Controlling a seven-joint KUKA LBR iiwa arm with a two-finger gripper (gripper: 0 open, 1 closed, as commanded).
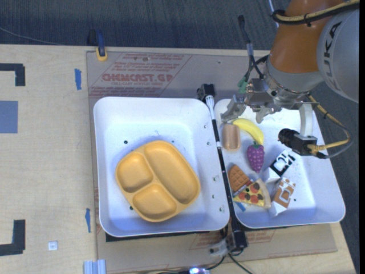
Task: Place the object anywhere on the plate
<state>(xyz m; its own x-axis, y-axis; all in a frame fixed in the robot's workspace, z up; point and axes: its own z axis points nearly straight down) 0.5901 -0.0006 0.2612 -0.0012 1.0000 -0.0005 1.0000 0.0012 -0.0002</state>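
A yellow plate (157, 180) with three compartments lies in the left bin (114, 119). The right bin (328, 201) holds several toy foods. Among them are a banana (252, 131), a tan cylinder (231, 137) and purple grapes (255, 156). My gripper (246, 113) hangs over the far part of the right bin, just above the banana and the tan cylinder. Its fingers (228, 112) stand apart, open, with nothing held between them.
Nearer the front of the right bin lie a waffle piece (238, 177), a pizza slice (254, 194), a small carton (283, 192) and a black-and-white item (282, 163). A black cable connector (293, 140) hangs off the wrist. The ridge between the bins (219, 153) separates gripper and plate.
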